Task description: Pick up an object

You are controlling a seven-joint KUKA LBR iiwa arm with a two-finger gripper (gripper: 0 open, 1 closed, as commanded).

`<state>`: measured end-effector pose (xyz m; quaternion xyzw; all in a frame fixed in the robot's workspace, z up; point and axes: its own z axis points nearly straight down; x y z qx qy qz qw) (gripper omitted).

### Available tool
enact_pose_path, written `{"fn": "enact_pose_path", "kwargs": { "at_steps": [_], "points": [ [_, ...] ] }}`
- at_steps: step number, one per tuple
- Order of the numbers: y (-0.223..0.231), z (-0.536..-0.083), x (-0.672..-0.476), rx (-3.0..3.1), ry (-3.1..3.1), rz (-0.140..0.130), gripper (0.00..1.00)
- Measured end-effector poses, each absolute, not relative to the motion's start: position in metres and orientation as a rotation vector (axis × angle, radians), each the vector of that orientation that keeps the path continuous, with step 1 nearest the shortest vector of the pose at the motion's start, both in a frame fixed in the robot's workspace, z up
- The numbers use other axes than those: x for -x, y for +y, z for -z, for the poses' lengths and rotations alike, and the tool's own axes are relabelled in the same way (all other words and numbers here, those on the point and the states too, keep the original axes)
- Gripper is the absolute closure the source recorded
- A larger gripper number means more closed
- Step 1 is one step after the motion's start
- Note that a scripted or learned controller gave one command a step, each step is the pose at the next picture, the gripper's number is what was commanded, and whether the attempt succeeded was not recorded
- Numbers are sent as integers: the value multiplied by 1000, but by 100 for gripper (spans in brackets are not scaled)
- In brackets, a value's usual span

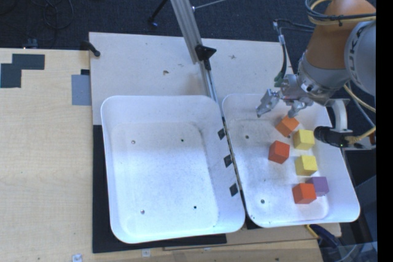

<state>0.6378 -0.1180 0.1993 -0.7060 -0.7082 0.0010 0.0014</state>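
- The gripper (281, 106) hangs over the right bin (344, 208), fingers spread wide, nothing between them.
- An orange cube (287, 126) lies just below the fingertips; contact unclear.

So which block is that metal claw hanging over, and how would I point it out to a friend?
Look in the right bin, the one holding all the blocks. At the far end of the cluster, just under the end effector, sits the orange block. It is the only orange one, lighter than the two red blocks, and nearest the arm.
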Motion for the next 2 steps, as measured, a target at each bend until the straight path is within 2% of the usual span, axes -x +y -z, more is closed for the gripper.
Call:
{"fn": "enact_pose_path", "kwargs": {
  "at_steps": [1,2],
  "points": [
    [-155,-139,-606,2221,-2211,-12,0],
    [-134,-91,-569,2228,-2218,1,0]
  ]
}}
